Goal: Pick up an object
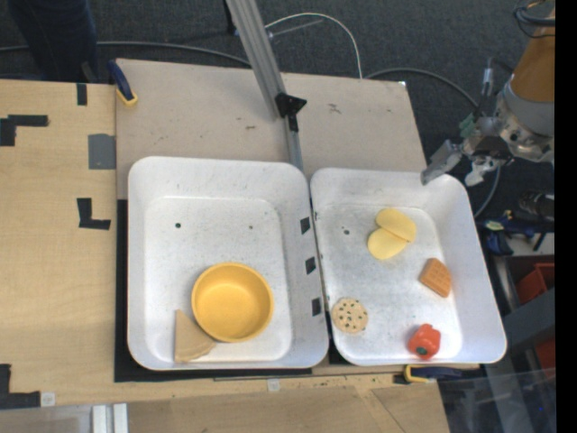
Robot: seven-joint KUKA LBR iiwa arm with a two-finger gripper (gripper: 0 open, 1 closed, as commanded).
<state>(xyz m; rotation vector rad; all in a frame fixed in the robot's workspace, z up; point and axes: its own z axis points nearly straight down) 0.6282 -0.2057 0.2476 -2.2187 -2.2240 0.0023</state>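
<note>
The right bin (451,197) holds a pale yellow two-lobed piece (392,234), an orange-brown block (435,278), a speckled cookie (349,316) and a small red fruit-like toy (425,340). In the left bin (153,242) a yellow bowl (233,301) rests against a tan wedge (187,339). My gripper (458,166) hangs over the far right corner of the right bin, above and to the right of the yellow piece. It is open, with nothing between its fingers.
A grey metal pole (261,52) slants down from the top to the gap between the bins. Cables (343,34) loop over the bench behind the bins. Wooden bench top (54,224) lies to the left.
</note>
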